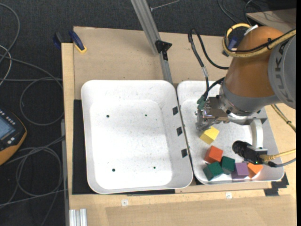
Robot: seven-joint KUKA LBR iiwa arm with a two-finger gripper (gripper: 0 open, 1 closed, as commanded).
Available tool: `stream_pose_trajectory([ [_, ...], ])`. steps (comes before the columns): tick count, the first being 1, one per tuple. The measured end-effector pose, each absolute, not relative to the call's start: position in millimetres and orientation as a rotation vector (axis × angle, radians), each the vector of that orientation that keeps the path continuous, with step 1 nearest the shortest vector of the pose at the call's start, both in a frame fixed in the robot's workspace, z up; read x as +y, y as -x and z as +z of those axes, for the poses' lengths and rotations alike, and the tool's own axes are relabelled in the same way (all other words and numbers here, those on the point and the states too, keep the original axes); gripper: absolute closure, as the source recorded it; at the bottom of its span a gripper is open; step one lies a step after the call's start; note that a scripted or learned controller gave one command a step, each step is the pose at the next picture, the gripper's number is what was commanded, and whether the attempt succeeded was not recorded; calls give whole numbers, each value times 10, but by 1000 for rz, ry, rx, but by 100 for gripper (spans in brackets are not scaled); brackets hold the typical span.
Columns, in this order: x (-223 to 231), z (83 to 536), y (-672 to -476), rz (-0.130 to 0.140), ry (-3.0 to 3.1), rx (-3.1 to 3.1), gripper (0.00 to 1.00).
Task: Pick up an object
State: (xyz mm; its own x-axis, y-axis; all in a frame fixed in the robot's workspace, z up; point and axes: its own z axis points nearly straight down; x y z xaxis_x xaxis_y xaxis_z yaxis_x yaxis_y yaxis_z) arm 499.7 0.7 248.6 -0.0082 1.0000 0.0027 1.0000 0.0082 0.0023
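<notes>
Six blocks in right bin [263,175]: yellow block [209,134] tilted cornerwise beneath gripper [203,124]; finger state impossible to tell.

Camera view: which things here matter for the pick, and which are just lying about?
For the job:
gripper
yellow block
orange block
green blocks
purple block
right bin

Lying about:
left bin
blue clip
handheld device
floor cables

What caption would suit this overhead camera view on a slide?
Robot arm's gripper poised just above a yellow block in the right bin, coloured blocks clustered nearby.
</notes>
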Motion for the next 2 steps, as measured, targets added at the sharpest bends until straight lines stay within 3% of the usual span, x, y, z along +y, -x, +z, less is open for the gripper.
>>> stream_pose_trajectory([
  [1,449,2438,-4993,-1,2213,-2226,100],
  [2,901,2390,-5123,-3,2214,-2228,100],
])
